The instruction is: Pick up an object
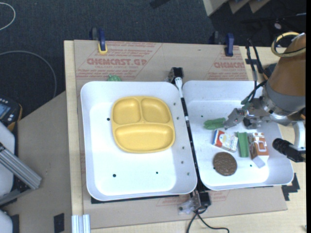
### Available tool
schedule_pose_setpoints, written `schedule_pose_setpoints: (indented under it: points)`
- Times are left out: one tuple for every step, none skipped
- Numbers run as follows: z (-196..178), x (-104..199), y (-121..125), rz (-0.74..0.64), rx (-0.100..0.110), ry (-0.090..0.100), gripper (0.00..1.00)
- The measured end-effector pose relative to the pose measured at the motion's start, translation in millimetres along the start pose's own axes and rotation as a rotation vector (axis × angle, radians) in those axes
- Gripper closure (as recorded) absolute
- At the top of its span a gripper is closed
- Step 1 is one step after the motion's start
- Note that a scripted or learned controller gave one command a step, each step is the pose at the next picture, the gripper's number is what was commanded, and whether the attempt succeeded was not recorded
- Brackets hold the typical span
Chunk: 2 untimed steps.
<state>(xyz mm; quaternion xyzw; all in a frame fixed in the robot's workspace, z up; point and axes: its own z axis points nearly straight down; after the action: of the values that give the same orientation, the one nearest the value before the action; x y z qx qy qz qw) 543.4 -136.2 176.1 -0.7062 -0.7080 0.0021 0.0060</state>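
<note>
Gripper [236,119] low in right bin [204,93], grip state unclear. Green item [214,124], carton [225,140], cookie [225,163] crowded together; could nudge neighbours, miss grasp.

Yellow tray [143,124], brown disc [225,163], white bins [97,144].

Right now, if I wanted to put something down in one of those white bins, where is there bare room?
The left white bin has bare floor all around the yellow divided plate, widest along its near edge. The right white bin is bare near its far-left corner; its middle is crowded with the grey gripper, green pod-shaped piece, small cartons and round brown cookie.
</note>
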Motion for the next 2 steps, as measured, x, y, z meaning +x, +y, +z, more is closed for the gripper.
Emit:
schedule_pose_setpoints:
  points:
    - [-34.7,22.8,-61.0,0.003,-0.007,-0.002,0.0]
    - [18.6,17.4,-65.6,0.004,-0.004,-0.003,0.0]
